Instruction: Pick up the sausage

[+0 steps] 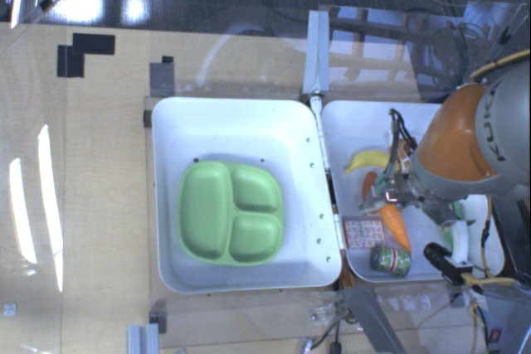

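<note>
Sausage, smooth reddish cylinder, apparently beside gripper.

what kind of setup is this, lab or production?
Most likely a robot lab test cell: two shallow white bins on a wooden bench, toy food such as a banana and carrot, a green divided plate, loose cables.

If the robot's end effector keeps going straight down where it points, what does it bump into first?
Probably the reddish sausage just beneath the end effector, with the carrot close beside. Depth is hard to judge from this slanted view.
</note>
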Available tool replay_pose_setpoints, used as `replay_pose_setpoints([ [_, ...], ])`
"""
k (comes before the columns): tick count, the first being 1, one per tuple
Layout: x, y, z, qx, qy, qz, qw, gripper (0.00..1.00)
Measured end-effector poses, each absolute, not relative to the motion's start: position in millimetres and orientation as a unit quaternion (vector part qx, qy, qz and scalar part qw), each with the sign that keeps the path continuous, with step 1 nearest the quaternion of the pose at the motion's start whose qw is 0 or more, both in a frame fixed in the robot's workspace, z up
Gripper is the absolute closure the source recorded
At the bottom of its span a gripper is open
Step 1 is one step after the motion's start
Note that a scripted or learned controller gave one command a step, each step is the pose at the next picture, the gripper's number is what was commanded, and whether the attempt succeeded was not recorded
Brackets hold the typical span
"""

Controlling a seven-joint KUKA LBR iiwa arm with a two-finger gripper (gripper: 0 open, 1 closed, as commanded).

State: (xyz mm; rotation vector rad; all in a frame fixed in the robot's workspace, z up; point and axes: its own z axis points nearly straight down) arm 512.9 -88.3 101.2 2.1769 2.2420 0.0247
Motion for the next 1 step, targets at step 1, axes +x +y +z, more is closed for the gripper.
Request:
replay_pose_setpoints([
  [1, 549.5, -35.2, 185.6, 0.702, 0.712, 0.0025, 0.002, 1.00],
])
